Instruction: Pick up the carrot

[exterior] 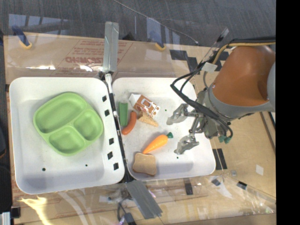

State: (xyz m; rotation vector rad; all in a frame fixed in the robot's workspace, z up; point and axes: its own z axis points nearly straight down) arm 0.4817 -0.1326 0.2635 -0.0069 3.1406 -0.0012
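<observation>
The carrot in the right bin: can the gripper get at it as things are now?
Probably yes. The carrot lies apart from the bread slice and the sausage, and the open gripper hovers just right of it with nothing between.

White bins [28, 172]; a lime-green divided plate [68, 122] in the left one. On the right, an orange carrot [155, 144] with green tip, tan bread slice [145, 163], red-orange sausage [130, 123], dark-green stick [123, 112].

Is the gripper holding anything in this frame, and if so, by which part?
Nothing is held. The gripper has its jaws spread open over the right bin, and the carrot lies on the bin floor just left of it, untouched.
</observation>
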